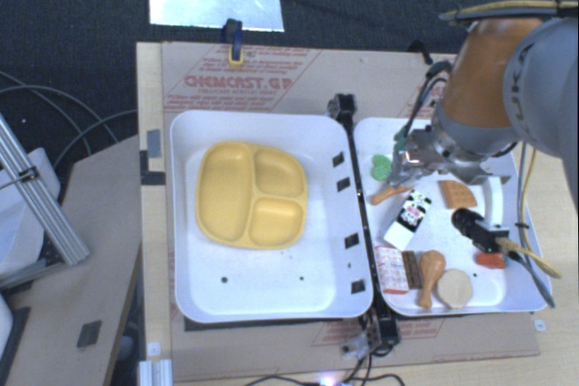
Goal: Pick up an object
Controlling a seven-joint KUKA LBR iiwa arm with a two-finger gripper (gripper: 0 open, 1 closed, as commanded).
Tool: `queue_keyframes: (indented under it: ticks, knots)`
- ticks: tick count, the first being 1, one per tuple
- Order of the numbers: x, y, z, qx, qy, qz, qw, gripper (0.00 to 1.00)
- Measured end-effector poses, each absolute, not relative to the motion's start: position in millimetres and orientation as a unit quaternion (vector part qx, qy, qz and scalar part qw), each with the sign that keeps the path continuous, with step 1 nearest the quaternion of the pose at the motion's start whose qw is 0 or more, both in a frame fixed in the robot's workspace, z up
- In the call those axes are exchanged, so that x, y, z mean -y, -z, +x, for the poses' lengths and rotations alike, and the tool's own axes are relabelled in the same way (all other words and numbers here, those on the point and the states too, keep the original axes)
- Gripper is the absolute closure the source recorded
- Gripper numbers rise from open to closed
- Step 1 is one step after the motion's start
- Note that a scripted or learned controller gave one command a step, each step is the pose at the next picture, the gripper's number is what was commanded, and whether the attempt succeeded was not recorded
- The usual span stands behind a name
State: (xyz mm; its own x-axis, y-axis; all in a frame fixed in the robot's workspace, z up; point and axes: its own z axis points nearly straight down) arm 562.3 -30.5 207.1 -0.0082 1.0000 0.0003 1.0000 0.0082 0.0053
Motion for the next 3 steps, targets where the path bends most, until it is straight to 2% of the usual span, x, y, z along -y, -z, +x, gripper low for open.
queue_keyframes:
  ticks: [1,2,3]
  knots:
    - [37,-183,507.3,-0.707,0.0013,0.707,-0.002,1.00]
    - [-7,-184,533.5,-0.710,-0.0018,0.704,0.000,1.00]
    - [-89,-277,491.0,-0.712,-0.0046,0.702,0.001,1.00]
